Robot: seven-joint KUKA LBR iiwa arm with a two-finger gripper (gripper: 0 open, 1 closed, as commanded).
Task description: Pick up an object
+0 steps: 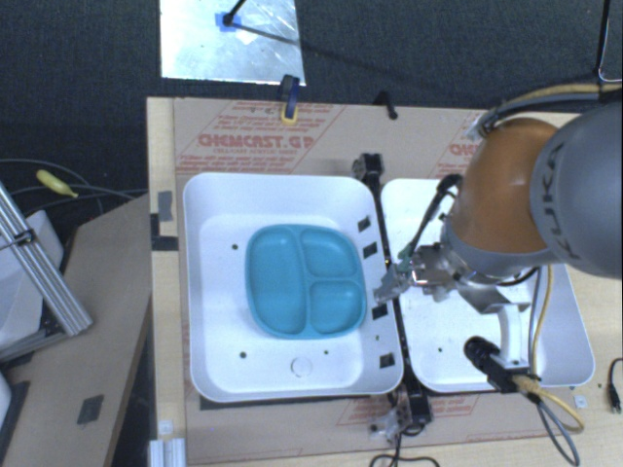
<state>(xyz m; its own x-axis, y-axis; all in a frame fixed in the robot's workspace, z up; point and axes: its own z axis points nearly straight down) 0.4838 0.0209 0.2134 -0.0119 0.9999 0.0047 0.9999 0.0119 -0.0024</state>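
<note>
In the left bin (209,261), the blue plate (304,282) looks light, stiff, slick; I'd pinch its rim. My gripper (391,285): I can't tell its state.

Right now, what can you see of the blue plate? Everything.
The blue plate is a rounded-square divided dish, plastic by its look, light blue, with three compartments: one large on the view's left, two smaller on the right. It lies flat, right side up, near the middle of the left bin, resting on its floor. Nothing sits in it. The gripper is off its right edge, apart from it.
</note>
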